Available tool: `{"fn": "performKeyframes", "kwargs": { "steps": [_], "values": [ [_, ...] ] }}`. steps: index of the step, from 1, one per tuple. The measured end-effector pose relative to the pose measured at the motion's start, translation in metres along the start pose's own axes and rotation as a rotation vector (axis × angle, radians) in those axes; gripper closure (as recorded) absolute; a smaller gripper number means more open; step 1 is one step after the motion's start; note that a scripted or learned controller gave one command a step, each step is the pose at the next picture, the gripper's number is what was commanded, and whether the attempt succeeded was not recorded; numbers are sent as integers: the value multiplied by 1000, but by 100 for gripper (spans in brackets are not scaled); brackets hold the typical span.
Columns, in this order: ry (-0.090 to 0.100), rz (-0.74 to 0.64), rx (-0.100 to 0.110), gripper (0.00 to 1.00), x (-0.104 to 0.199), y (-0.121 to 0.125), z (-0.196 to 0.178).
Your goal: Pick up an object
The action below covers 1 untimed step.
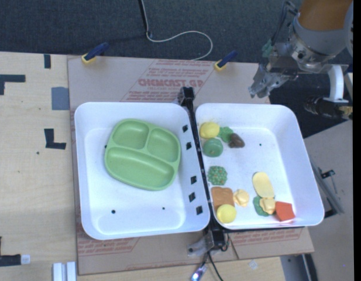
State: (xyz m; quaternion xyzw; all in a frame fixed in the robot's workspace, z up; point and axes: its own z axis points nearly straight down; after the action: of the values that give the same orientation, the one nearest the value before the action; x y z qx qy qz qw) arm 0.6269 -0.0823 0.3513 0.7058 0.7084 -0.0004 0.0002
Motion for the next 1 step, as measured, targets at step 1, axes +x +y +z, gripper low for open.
{"fn": "performKeyframes", "kwargs": {
  "steps": [1],
  "values": [
    [0,-2,-13,100,28,9,-109]
  ]
}}
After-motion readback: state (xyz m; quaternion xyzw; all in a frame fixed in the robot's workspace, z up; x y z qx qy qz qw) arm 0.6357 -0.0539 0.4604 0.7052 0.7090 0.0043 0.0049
